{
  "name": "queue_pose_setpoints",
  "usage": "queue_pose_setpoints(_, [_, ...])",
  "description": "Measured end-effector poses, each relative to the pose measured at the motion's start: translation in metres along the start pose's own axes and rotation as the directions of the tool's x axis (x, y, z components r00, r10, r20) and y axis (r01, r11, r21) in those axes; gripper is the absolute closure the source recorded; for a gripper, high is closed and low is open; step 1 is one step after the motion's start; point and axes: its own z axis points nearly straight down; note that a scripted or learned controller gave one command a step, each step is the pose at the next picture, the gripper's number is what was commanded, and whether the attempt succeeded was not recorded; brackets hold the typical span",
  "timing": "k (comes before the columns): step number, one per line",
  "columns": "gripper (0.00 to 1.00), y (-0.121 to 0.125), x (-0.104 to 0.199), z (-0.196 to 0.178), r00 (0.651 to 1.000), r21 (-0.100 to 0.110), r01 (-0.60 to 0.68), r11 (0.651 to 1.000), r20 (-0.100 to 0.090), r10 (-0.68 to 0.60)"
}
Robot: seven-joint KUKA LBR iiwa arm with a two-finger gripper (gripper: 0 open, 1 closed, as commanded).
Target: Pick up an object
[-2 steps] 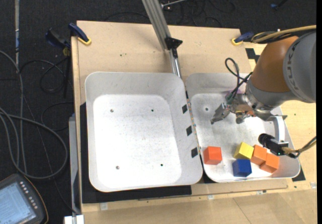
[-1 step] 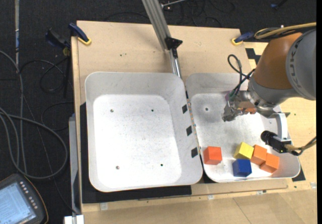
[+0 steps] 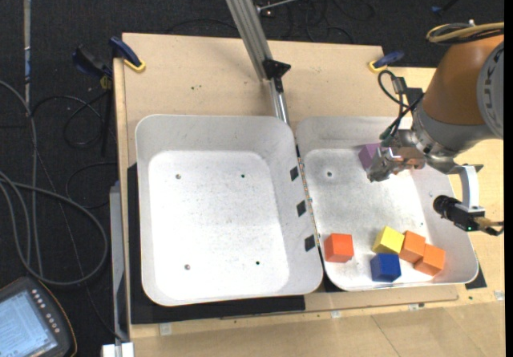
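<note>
In the right bin, a purple block sits near the back, partly hidden by my gripper, which hangs right against its right side. Whether the block is held cannot be made out from this angle. Along the front of the same bin lie a red-orange cube, a yellow cube, a blue cube and two orange blocks packed close together at the front right.
The left bin lies beside the right one, their rims meeting at the middle. A slanted metal pole reaches down to the bench behind the bins. Clamps sit at the back corners.
</note>
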Motion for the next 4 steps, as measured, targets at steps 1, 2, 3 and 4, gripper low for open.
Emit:
queue_pose_setpoints(1, [1.0, 0.003, 0.003, -0.063, 1.0, -0.003, 0.005, 1.0, 0.0, -0.005])
queue_pose_setpoints(2, [1.0, 0.004, 0.003, -0.087, 1.0, 0.001, 0.005, 1.0, 0.0, -0.005])
queue_pose_setpoints(3, [1.0, 0.015, 0.048, -0.079, 1.0, 0.005, 0.009, 1.0, -0.003, -0.009])
queue_pose_setpoints(4, [1.0, 0.021, 0.106, -0.081, 1.0, 0.004, 0.011, 1.0, -0.003, -0.011])
